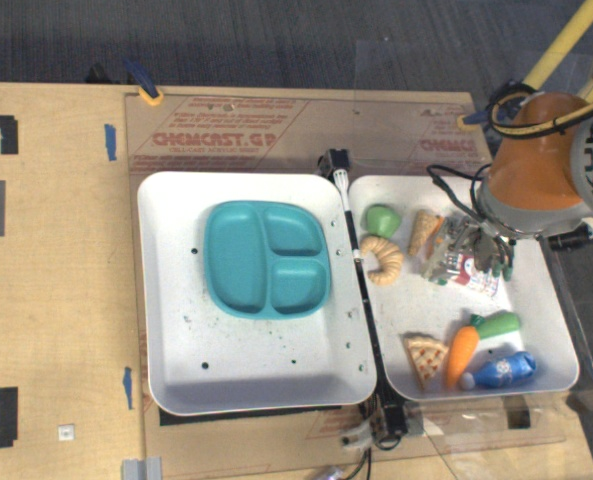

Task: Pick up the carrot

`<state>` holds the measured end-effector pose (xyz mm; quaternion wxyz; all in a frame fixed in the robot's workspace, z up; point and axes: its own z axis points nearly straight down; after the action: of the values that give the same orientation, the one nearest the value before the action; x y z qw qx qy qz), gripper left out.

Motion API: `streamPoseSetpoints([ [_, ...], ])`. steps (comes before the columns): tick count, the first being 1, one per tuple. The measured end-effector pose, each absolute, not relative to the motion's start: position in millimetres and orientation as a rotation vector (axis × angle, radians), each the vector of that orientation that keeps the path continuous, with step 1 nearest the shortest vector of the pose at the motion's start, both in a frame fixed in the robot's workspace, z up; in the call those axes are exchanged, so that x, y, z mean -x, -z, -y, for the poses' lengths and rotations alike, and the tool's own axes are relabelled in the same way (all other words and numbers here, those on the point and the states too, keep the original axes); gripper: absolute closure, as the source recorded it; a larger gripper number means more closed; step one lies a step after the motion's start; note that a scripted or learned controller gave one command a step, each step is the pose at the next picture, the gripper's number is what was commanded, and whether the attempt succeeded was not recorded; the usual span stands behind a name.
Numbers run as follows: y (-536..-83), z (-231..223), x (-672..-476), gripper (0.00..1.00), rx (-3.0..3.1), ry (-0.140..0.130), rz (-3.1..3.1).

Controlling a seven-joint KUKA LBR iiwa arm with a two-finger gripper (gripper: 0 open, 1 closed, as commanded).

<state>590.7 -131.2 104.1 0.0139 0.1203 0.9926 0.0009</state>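
An orange carrot (462, 354) lies tilted in the front part of the right bin (556, 313), between a pizza slice (426, 357) and a blue bottle (503, 370), with a green-and-white item (496, 326) touching its top end. My gripper (468, 245) hangs over the middle of the right bin, above a red-and-white packet (473, 274), well behind the carrot. The carrot lies free of the gripper.
The left bin (166, 298) holds a teal divided plate (268, 258). In the right bin's back part lie a green round item (382, 219), a croissant (383, 256) and a bread-like piece (425, 232). A black divider clamp (336, 163) sits between the bins.
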Motion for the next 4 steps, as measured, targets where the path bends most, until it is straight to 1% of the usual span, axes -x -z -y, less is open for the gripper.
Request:
streamPoseSetpoints([
  [1,-103.0,131.0,-590.1,0.00,-0.375,-0.003,-3.094],
  [2,-89.6,157.6,-572.0,0.00,-0.637,-0.006,-3.065],
  [3,-103.6,157.6,-576.1,1.00,-0.631,-0.004,-3.052],
  [4,-135.2,86.1,-594.5,1.00,-0.731,-0.008,-3.045],
])
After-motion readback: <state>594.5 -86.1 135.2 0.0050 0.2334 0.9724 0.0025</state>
